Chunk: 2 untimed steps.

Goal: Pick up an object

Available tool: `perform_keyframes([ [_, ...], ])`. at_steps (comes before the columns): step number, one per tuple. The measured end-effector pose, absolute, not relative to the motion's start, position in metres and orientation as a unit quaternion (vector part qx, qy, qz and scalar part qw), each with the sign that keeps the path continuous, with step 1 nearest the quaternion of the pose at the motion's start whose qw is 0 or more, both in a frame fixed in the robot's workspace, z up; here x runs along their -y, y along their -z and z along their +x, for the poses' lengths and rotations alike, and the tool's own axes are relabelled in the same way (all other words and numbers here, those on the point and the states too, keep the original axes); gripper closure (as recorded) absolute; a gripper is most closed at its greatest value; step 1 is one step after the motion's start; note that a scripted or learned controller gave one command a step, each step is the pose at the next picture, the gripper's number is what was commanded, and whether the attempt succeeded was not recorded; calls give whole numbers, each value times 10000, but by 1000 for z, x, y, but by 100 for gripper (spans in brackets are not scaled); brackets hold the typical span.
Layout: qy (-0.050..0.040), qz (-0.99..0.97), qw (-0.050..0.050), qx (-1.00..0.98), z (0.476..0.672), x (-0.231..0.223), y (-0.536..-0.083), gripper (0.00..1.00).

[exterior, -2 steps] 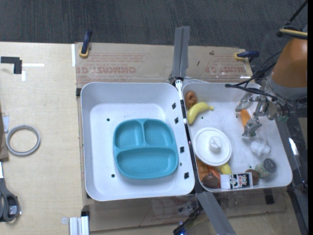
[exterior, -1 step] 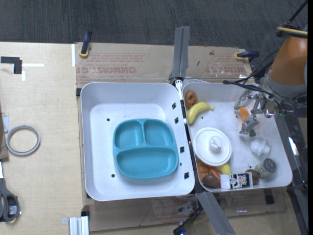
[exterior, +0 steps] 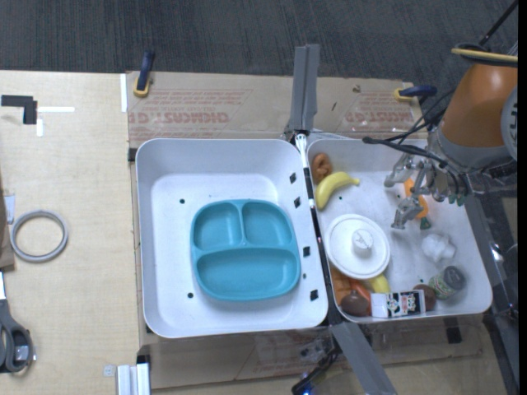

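- We see the gripper (exterior: 409,194) at the frame's right, over the right bin (exterior: 482,290); how wide it stands we cannot tell.
- An orange toy (exterior: 421,206) lies just right of it.
- The banana (exterior: 333,187) lies well left, its length slanting up to the right.

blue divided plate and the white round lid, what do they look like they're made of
The blue divided plate looks like moulded plastic: one even teal colour, soft rounded ridges between its three sections, a dull sheen. The white round lid with its knob could be plastic or glazed ceramic; it is smooth, evenly white and slightly glossy, and the view cannot settle which.
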<state>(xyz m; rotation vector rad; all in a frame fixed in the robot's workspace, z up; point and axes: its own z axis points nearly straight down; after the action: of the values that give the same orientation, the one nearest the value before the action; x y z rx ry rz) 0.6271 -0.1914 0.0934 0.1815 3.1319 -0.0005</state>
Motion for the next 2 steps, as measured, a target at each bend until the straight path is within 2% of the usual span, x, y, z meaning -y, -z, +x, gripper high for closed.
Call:
perform_keyframes([
  [1,14,565,54,-9984,629,191,-104,100],
  [2,3,290,11,-9996,551,177,-92,100],
])
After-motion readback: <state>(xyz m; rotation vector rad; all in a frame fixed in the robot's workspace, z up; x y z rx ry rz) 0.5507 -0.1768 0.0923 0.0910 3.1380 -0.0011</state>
